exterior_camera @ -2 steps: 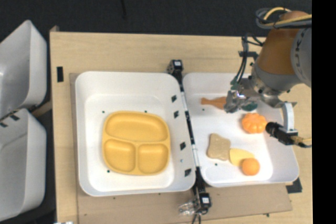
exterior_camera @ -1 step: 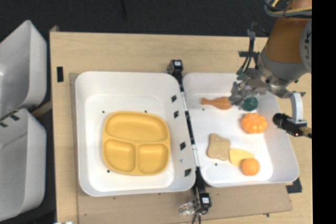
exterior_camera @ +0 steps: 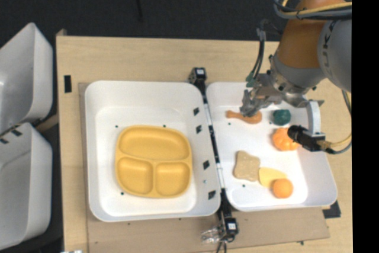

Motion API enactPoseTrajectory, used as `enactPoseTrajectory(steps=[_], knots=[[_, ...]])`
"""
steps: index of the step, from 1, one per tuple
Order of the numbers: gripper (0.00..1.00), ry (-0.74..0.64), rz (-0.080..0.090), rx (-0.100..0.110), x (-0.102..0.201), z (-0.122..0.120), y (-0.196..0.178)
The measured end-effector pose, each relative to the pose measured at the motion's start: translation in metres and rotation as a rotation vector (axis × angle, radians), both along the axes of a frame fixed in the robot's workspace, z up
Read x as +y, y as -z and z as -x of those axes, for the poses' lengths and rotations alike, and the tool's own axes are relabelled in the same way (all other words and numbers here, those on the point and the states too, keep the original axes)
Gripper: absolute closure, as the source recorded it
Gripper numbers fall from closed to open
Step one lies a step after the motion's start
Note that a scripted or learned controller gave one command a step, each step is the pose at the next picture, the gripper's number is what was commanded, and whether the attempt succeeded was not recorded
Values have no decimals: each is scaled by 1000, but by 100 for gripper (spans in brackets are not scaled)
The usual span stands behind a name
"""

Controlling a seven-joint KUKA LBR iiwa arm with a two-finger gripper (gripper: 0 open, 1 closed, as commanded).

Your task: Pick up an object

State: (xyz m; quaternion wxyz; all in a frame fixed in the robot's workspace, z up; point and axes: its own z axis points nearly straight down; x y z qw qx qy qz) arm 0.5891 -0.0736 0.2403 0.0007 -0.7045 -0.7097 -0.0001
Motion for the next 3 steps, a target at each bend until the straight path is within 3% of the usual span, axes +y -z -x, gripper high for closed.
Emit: enactPoseTrajectory(steps=[2,3], knots=[[100,1,1,2,108,9,18],[100,-1,0,0,155,18,5]])
